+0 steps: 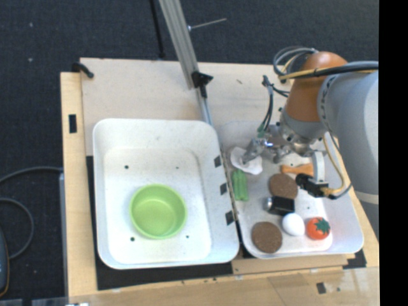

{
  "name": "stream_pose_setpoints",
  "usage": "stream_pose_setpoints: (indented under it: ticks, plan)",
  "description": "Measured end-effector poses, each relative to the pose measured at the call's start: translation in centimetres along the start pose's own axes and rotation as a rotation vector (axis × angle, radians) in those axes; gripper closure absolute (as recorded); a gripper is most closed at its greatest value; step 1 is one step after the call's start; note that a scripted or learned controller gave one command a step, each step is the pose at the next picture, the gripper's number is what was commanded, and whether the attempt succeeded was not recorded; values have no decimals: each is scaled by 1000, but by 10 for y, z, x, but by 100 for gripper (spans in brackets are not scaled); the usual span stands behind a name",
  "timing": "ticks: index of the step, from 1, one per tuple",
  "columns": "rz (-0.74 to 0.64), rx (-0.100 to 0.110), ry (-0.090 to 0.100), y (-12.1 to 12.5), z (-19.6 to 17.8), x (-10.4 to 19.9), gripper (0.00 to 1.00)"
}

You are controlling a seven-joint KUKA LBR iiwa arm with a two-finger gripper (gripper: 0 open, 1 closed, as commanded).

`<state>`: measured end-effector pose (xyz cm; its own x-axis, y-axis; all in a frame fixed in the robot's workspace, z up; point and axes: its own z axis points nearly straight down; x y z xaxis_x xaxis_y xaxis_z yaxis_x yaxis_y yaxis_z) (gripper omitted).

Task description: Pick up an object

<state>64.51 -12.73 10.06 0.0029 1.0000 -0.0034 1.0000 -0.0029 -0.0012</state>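
Item: white wad [247, 162], right bin [344, 218]; hand [258, 146] just beside it, grip I cannot tell; I'd centre over it before closing.

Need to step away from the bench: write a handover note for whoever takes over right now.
Gripper: low over the right bin, by the white crumpled thing; nothing visibly held.
Right bin also holds a green stick, upper brown disc, lower brown disc, black thing, white ball, red fruit.
Left bin: green bowl.
Done: nothing lifted yet.
Left: grasp one object and raise it.
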Motion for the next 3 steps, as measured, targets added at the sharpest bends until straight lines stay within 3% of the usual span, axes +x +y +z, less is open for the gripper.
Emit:
stream_pose_setpoints:
  ticks: [1, 3]
  plan:
    - [2, -5, 0, 1, -13, -1, 100]
    - [-6, -8, 3, -2, -129, 5, 100]
